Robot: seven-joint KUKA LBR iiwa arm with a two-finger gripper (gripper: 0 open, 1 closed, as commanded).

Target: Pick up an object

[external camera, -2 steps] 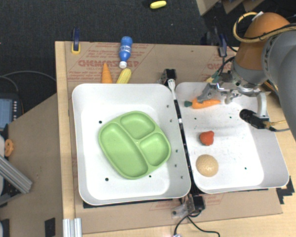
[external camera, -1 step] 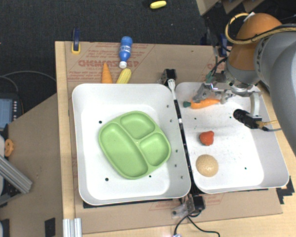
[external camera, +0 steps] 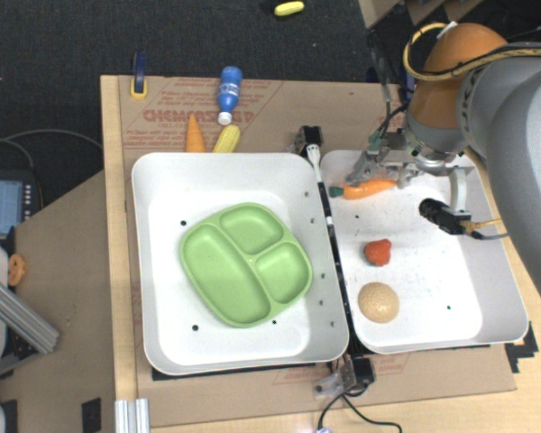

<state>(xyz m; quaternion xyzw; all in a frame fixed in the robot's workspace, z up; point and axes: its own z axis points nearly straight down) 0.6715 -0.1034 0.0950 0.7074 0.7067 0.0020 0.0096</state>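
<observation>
Cardboard-covered bench carries two white bins. Gripper sits low in the right bin, directly over the toy carrot, positioned for grasping; finger state cannot be determined.

Both shallow white bins, the left bin and the right bin, look like smooth plastic with a soft sheen. In the left one, the green divided plate is matt plastic. The bench top around them is brown printed cardboard, dull and flat. In the right bin, the orange carrot and red tomato look like glossy toy plastic; the tan round piece below the tomato looks duller. The arm has a smooth grey casing and a shiny orange band.
</observation>
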